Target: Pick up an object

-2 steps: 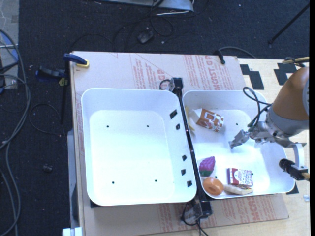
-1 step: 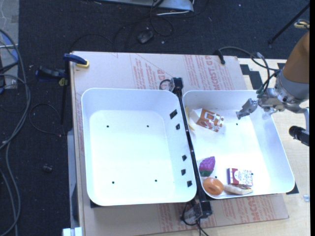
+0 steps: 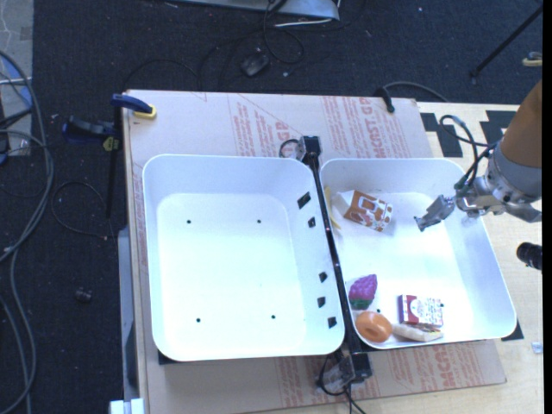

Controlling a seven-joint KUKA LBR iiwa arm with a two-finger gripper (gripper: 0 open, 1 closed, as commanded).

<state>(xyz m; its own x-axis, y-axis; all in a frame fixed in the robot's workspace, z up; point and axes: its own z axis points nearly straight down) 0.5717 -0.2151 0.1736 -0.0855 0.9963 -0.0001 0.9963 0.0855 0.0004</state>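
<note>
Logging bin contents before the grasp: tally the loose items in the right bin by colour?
Orange and white: 1, the flat orange-and-white carton.
Purple: 1, the purple grape-bunch toy.
Orange: 1, the round orange fruit toy.
Red and white: 1, the small red-and-white box.
Tan: 1, the pale tan elongated piece under that box.
Total: 5.

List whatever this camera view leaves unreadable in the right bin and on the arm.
- Gripper: small and blurred, so finger state is unclear.
- Arm: cut off by the view's right edge.
- Orange-and-white carton and red-and-white carton: print too small to read.
- Pale item beside the orange ball: too small to identify.
</note>
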